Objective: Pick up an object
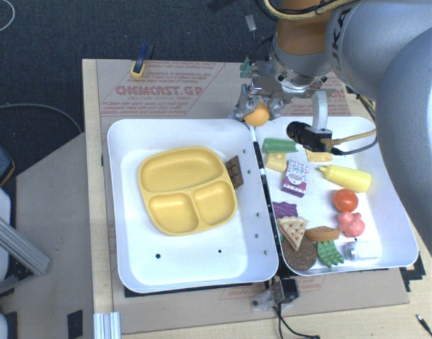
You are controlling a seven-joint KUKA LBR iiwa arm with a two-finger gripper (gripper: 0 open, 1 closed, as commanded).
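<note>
My gripper (257,110) hangs over the far end of the wall between the two bins, shut on a small orange ball (257,116) that shows between its fingers. The right bin (389,210) holds several toy foods: a green piece (280,145), a yellow squeeze bottle (346,177), a red tomato (346,200), a pink piece (352,224), a purple-and-white packet (296,176), a waffle wedge (293,230) and a brown cookie (300,256). In the left bin (131,253) lies a yellow divided plate (187,189) with a brown chocolate piece (235,171) beside it.
The bins rest on a cardboard sheet (166,90) with red lettering. A blue-and-yellow clip (140,62) lies at its far left edge. The arm's grey body fills the upper right, above the right bin.
</note>
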